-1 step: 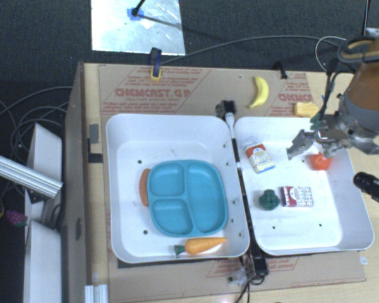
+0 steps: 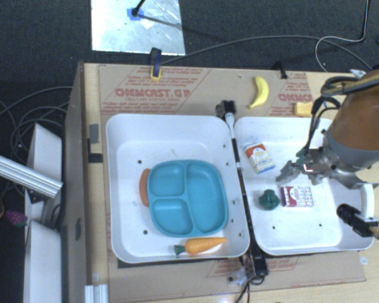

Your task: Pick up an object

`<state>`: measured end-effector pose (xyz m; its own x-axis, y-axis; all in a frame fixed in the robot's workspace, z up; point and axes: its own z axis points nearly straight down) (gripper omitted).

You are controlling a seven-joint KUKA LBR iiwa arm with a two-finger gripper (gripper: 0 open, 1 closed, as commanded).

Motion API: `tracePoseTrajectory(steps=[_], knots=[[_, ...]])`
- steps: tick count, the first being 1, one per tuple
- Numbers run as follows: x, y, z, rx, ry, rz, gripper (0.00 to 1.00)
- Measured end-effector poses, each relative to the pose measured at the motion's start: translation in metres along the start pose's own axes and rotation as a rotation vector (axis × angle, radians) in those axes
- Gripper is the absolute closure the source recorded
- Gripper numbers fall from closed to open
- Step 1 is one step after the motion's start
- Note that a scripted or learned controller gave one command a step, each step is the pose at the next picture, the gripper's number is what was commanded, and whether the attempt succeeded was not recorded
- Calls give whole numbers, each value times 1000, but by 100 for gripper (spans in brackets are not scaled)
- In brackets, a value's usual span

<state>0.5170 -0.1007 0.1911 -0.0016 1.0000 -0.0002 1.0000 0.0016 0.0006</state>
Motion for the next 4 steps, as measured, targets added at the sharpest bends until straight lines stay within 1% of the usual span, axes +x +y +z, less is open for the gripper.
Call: tracePoseTrajectory(steps=[1, 2, 3, 4], knots=[[-4, 3, 90, 0, 0, 0, 0], [-58, 72, 106, -3, -2, 1, 0], [-101, 138, -71, -7, -3, -2, 0], [-106, 128, -1, 0, -1, -1, 0]])
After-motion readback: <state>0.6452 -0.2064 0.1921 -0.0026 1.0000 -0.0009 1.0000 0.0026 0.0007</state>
